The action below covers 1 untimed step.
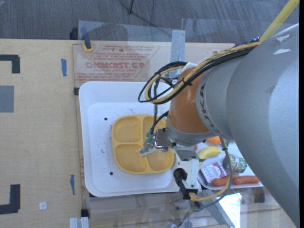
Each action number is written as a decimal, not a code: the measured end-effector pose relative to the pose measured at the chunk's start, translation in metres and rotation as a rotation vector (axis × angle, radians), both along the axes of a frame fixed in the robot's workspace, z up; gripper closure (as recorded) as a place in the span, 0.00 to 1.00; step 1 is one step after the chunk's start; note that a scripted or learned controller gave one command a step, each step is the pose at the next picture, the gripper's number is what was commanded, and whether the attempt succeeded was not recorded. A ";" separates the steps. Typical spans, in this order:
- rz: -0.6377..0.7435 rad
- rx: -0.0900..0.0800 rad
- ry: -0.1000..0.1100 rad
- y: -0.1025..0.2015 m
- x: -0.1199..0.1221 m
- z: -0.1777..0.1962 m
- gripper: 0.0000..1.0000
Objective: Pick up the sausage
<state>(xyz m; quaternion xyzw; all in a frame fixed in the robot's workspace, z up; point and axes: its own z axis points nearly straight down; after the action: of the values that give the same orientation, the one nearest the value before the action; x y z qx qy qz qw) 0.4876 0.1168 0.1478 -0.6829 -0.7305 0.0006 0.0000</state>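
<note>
Hovering over the yellow plate (130, 151), the end effector (148, 148) sits low above the plate's right-hand compartments, its small metal parts pointing toward the plate's centre; the arm's bulk and the slant of the view leave it impossible to tell how the gripping parts stand, and nothing can be made out between them. The plate is a smooth, matte yellow plastic dish with rounded corners and raised ridges that split it into several shallow sections. It lies in the left white bin (92, 127), a shallow tray of glossy white plastic with softly curved corners and a few dark specks on its floor. The arm (247, 94) is a thick grey cylinder with a satin finish, ending in a shiny orange band (187, 110) just right of the plate, with black and yellow cables looping over it. Right of the plate, beyond the arm's wrist, a cluster of toy food lies in the second bin: a slim, reddish-orange rod that looks like the sausage (232, 180), a yellow banana-shaped piece (209, 152), and a purple-and-white packet (212, 171). The tabletop (38, 141) left of the plate is pale, grained wood marked with blue tape.
</note>
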 end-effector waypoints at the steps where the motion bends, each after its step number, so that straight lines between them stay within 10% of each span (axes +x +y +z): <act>1: -0.595 0.004 -0.010 0.062 0.015 -0.053 0.00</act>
<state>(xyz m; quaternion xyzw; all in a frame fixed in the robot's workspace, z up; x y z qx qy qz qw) 0.5029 0.1786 0.0950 -0.8669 -0.4985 -0.0041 -0.0021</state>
